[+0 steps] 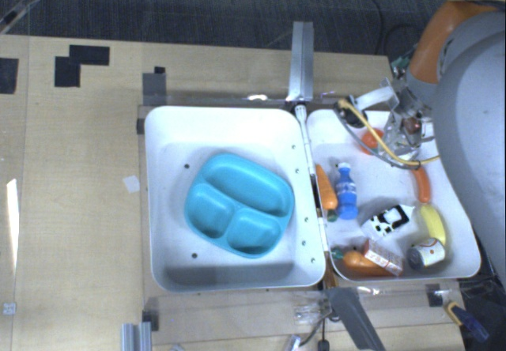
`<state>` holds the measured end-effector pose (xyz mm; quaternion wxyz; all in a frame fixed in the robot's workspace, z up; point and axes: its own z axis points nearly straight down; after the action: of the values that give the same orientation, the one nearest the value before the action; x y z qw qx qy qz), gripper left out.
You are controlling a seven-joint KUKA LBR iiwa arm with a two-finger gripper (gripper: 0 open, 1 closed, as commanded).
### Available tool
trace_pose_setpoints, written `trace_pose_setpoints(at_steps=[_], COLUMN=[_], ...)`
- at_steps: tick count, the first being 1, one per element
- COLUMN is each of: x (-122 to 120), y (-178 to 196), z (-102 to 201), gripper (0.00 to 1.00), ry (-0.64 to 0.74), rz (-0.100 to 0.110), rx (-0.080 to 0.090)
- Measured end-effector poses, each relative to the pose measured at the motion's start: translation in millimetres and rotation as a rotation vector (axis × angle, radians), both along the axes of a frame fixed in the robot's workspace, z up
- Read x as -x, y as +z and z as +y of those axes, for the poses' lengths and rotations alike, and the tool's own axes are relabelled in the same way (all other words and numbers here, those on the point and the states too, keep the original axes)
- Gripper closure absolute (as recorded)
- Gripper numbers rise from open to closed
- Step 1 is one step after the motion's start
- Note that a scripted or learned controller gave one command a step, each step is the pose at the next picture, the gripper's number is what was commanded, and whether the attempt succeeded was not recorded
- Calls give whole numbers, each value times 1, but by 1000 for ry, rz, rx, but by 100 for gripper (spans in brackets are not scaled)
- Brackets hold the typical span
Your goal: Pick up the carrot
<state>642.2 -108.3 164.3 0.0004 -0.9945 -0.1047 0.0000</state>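
**Carrot lies against the divider wall, gripper well apart from it**

Pale wooden benching carries two shallow white bins side by side, with dark carpet beyond. A blue divided tray point(237, 205) is seen in the left bin point(170, 144). The right bin point(466, 250) is crowded: the carrot point(326, 189) lies lengthwise just beside the wall shared with the left bin, touching or nearly touching a small blue bottle point(345, 190). A second orange piece point(365, 262), possibly another carrot, is seen at the near edge, partly under a packet point(385, 253). A black-and-white toy point(389, 219), a yellow item point(432, 224) and a sausage-like piece point(424, 185) lie nearby.

The gripper point(399, 130) hangs over the far part of the right bin, amid cables; whether its fingers are spread or closed cannot be told.

The carrot is judged to be a light, stiff, smooth toy, likely to roll or slip if pinched off-centre. A hold across its middle is advised, with one finger between carrot and bottle; little room is left on the wall side.
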Motion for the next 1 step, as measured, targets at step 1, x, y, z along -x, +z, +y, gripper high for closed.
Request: trace_pose_setpoints(at_steps=[1], x=[-2], y=[-34], z=[-5], gripper=[100], ry=[12], rz=[3], rx=[0])
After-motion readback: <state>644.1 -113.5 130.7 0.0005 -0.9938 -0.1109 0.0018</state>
